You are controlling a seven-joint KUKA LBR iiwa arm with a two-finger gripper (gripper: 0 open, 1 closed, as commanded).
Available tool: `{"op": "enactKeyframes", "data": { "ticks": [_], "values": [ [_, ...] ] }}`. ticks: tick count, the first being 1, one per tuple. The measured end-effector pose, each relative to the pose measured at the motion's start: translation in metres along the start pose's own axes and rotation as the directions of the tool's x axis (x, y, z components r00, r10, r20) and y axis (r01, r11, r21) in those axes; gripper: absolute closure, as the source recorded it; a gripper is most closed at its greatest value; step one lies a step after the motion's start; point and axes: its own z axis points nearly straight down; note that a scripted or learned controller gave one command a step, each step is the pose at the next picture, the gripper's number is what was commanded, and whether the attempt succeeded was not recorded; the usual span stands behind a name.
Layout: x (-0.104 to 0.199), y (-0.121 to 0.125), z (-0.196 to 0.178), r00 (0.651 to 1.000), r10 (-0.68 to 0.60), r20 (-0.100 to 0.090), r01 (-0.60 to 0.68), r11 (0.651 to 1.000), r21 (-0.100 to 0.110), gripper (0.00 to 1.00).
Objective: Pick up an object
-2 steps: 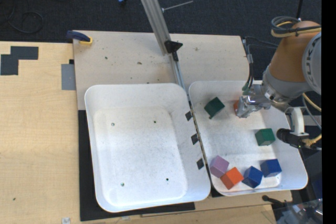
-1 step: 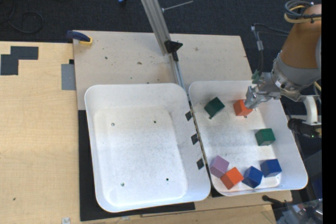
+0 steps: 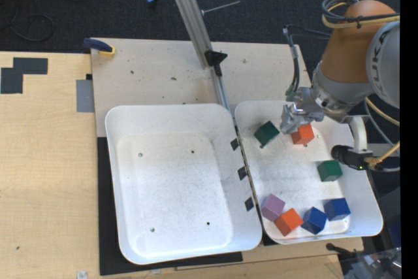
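Observation:
My gripper [image 3: 294, 119] hangs over the back of the right bin [image 3: 366, 222], coming in from the right. An orange cube [image 3: 302, 134] sits right at its tip, partly covered by it, and I cannot tell if it is gripped. A dark green cube [image 3: 266, 134] lies just left of the gripper. A green cube [image 3: 330, 170] rests further toward the front right. Along the front of the bin, a purple cube [image 3: 272, 206], a second orange cube [image 3: 288, 221] and two blue cubes [image 3: 314, 219] [image 3: 337, 208] cluster together.
The left bin [image 3: 130, 140] stands beside the right one, with black clips [image 3: 241, 172] along the shared edge. A slanted aluminium bar [image 3: 192, 16] rises behind the bins. A black cable part [image 3: 346, 155] hangs by the right bin's right side.

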Motion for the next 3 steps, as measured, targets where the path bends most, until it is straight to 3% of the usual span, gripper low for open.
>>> {"op": "enactKeyframes", "data": {
  "ticks": [3],
  "values": [
    [0.178, 0.001, -0.006, 1.000, 0.001, 0.002, -0.001, 1.000, 0.001, 1.00]
  ]
}}
